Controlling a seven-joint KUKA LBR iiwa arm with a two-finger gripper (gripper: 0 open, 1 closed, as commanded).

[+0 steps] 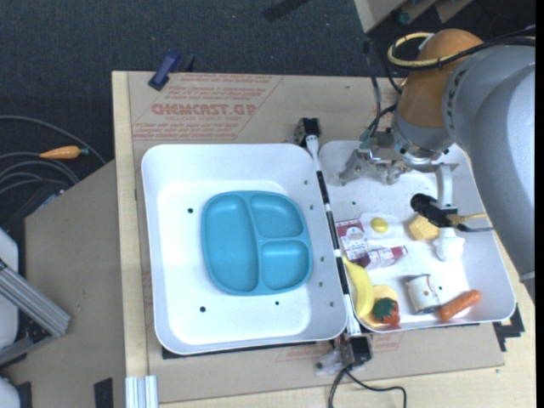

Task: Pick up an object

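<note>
**Grey arm over the right bin's far end**

Grey and orange, the arm [459,83] reaches in from the right, and its gripper [374,167] hangs above the far end of the right bin [497,300]. Whether the tool is apart or together cannot be told from this slant; nothing is visibly caught in it.

Small things lie scattered nearer the camera in that bin. A banana [360,286] rests along the near left wall, a strawberry [387,310] touching its lower end. A carrot [458,304] lies at the near right, just beside a small can [421,291]. A red-and-white packet [351,238] sits by the dividing wall, with a fried egg [379,224] beside it. Further right lies what may be a yellow wedge [420,228], near a white piece [450,245].

A blue divided plate [255,241] sits in the middle of the left bin [170,168].
</note>
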